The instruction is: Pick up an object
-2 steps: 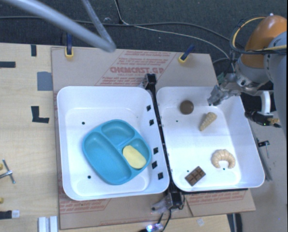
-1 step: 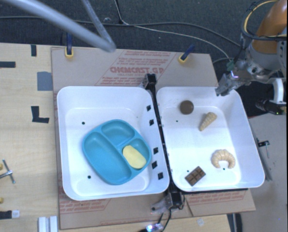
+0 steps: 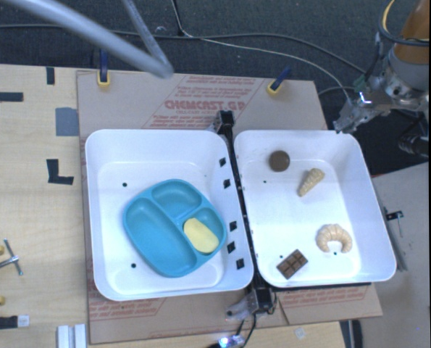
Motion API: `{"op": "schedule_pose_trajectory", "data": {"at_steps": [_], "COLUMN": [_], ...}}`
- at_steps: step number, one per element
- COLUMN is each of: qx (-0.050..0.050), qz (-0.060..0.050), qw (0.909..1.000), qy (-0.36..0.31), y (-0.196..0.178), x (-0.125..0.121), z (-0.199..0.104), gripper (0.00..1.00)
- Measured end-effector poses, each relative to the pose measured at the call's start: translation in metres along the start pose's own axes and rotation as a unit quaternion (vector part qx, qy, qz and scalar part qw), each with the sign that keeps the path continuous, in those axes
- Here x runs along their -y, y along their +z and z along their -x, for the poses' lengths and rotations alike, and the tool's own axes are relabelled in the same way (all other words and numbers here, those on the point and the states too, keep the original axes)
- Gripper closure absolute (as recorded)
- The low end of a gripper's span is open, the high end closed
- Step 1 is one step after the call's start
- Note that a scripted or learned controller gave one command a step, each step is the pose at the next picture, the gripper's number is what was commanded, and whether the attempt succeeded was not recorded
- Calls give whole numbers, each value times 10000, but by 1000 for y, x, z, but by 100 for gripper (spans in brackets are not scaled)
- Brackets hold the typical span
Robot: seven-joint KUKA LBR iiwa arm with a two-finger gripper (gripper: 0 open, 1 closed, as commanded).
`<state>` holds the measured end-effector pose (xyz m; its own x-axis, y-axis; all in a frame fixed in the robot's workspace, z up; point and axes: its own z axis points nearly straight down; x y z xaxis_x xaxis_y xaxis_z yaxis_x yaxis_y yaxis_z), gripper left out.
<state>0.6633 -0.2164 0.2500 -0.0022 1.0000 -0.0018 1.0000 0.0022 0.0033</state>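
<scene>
**A:** From the overhead camera, where do things lie?

**B:** The right shallow white bin (image 3: pixel 369 194) holds four small items: a round brown cookie-like disc (image 3: pixel 279 160) near its far wall, a pale ridged cone-shaped piece (image 3: pixel 310 181) just beside that, a tan curled croissant-shaped toy (image 3: pixel 334 238) toward the near right, and a dark brown chocolate-bar square (image 3: pixel 293 264) at the near edge. All four lie apart from each other. The left shallow white bin (image 3: pixel 95 194) carries a blue divided plastic tray (image 3: pixel 153 230) with a yellow rounded lump (image 3: pixel 201 235) in one compartment.

**A:** And the gripper?

**B:** The grey two-finger gripper (image 3: pixel 348 118) hangs outside the right bin's far right corner, above the bench — it carries nothing I can see. Whether it is spread or closed, I cannot tell at this size.

**A:** So how to do the pick well?

**B:** I'd judge the cone or the croissant the best targets — bulky, with free space around them. Come down centred, straddling the narrow side. The flat chocolate square looks hard to pinch.
</scene>
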Motion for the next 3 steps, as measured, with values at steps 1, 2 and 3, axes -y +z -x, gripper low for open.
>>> {"op": "schedule_pose_trajectory", "data": {"at_steps": [1, 2, 3], "qx": [-5, -10, -8], "qz": [-7, -18, -25], "qw": [10000, 10000, 10000], "qy": [2, -13, -8], "y": [-28, -29, -30], "x": [-1, -4, -4], "z": [-1, -52, -99], "gripper": [100, 100, 100]}}
